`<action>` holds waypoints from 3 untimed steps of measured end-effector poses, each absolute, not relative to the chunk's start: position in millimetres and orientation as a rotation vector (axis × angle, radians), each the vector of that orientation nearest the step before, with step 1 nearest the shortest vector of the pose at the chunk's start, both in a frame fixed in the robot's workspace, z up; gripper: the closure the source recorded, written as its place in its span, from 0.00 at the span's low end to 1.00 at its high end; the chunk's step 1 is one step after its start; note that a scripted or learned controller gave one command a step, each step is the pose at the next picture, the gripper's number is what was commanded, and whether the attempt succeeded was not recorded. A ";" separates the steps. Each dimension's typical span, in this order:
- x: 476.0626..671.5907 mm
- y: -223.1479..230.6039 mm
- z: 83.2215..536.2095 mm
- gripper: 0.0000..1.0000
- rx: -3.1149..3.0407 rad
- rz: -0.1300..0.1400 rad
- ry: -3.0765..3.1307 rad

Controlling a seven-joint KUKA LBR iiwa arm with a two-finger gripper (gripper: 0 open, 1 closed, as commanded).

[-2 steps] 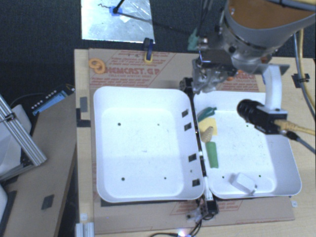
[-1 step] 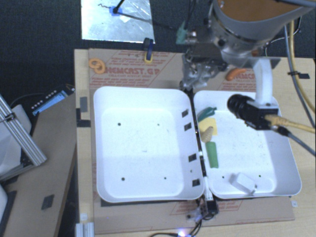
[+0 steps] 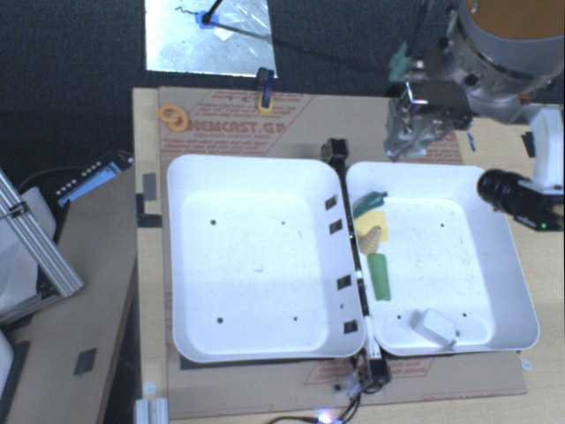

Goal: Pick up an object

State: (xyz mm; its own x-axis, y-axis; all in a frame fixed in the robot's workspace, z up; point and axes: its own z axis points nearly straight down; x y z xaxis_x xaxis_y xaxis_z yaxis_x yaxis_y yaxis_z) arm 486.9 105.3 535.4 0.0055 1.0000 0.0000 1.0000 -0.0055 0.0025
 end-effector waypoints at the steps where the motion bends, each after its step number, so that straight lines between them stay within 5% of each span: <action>1: 486.7 34.0 535.4 1.00 2.226 0.002 2.212; 3: 486.4 133.0 535.9 1.00 2.213 0.007 2.228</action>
State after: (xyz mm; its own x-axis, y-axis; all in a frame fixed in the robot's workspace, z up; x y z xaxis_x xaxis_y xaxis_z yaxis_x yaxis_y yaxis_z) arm 486.4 133.0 535.9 -0.0067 1.0000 0.0023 1.0000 0.0067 0.0039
